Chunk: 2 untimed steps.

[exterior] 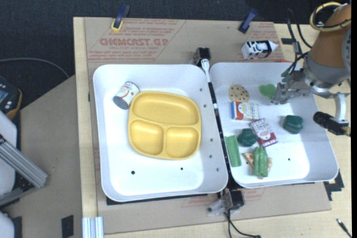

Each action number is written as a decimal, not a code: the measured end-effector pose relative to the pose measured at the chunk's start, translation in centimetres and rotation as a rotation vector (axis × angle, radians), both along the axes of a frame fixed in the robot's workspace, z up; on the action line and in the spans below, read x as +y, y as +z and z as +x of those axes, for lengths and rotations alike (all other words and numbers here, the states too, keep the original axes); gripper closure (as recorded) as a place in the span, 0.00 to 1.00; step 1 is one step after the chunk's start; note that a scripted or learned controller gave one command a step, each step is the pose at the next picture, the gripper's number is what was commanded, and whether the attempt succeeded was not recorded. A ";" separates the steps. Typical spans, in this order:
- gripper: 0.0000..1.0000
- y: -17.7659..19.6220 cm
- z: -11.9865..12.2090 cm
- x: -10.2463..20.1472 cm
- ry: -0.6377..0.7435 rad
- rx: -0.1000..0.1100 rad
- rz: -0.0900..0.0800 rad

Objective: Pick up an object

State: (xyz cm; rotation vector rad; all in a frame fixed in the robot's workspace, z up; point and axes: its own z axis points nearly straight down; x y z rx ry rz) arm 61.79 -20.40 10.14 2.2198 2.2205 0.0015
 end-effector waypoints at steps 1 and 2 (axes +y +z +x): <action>1.00 6.4 0.7 -0.3 0.001 -0.007 -0.003; 1.00 11.8 0.8 -0.4 0.001 -0.007 -0.003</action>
